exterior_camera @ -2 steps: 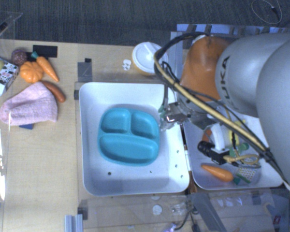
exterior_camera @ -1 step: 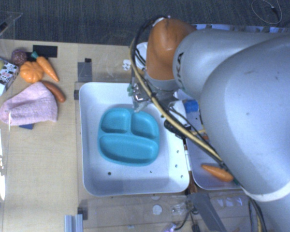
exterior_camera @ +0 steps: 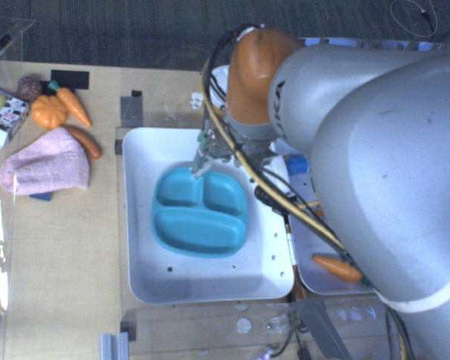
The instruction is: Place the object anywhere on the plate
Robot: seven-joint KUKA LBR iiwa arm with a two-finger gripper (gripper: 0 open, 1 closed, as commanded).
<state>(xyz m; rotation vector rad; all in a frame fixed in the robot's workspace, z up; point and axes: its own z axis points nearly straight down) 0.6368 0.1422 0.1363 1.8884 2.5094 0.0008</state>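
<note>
Gripper (exterior_camera: pixel 203 162) hung over the left bin (exterior_camera: pixel 139 223), its metal tip at about the 12 o'clock edge of the blue divided plate (exterior_camera: pixel 201 212); whether it was spread or closed I cannot tell, and nothing could be seen in it. Above it rose the orange band (exterior_camera: pixel 255 70) and the broad grey arm (exterior_camera: pixel 375 163), which came in from 3 o'clock, with black and yellow cables (exterior_camera: pixel 285 201) trailing down beside the wrist.

That plate lay near the middle of the left bin, with two small compartments at the top and one long one below (all three looked bare). An orange carrot (exterior_camera: pixel 337 268), the likely object of the task, rested in the right bin (exterior_camera: pixel 315 280) at roughly 4 o'clock from the plate, well apart from it and partly under the arm.

On the bench (exterior_camera: pixel 60 276) at 9 to 10 o'clock from the plate sat a pink cloth (exterior_camera: pixel 45 165), and near it a toy pumpkin (exterior_camera: pixel 48 111), a second carrot (exterior_camera: pixel 75 105) and a brown sausage-shaped piece (exterior_camera: pixel 86 142).
</note>
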